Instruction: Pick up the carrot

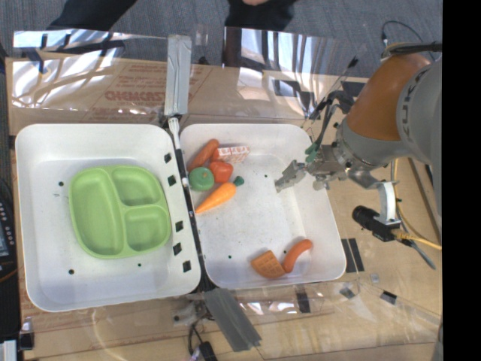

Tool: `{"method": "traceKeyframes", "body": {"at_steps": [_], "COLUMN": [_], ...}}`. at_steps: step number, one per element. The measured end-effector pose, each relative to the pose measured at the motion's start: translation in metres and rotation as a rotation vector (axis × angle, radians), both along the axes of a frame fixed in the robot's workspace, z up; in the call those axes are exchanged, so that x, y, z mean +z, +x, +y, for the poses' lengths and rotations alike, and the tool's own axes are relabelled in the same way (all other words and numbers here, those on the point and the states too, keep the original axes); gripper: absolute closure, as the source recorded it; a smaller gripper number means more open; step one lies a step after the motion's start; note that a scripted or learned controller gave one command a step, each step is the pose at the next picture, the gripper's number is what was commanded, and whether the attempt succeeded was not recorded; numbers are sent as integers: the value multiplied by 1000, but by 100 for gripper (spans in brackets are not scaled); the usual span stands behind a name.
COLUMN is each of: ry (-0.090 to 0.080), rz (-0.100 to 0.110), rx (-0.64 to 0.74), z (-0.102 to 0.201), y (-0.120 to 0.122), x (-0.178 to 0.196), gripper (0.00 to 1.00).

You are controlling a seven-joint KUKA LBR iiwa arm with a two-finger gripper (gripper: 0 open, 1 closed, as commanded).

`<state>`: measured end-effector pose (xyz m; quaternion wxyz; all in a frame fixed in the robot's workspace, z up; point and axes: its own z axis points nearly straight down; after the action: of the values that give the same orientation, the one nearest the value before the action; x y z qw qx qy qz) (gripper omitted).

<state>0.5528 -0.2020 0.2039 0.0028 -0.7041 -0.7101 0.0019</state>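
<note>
Looking from front of bench, you see orange wedge [267, 265] and small sausage [297, 253] near front wall of right bin [319, 250]. Further back, carrot [216, 198] lies by left wall, touching green ball [201, 177]. Gripper [289, 176] hangs well apart, to carrot's right. You cannot tell how fingers sit. Green tray [120, 210] in left bin [37, 201].

You see a bright orange tapered carrot [216, 197] beside a green-and-red round tomato [201, 177]. The lime-green plastic divided plate [120, 210] sits in a plain white shallow bin [37, 201].
</note>
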Motion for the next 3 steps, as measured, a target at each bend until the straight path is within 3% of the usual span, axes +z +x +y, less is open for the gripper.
{"method": "traceKeyframes", "body": {"at_steps": [1, 2, 3], "ry": [0, 4, 2], "rz": [0, -11, 0], "rx": [-6, 363, 364], "z": [37, 101, 99], "y": [65, 20, 18], "x": [-66, -108, -106], "gripper": [0, 0, 100]}}
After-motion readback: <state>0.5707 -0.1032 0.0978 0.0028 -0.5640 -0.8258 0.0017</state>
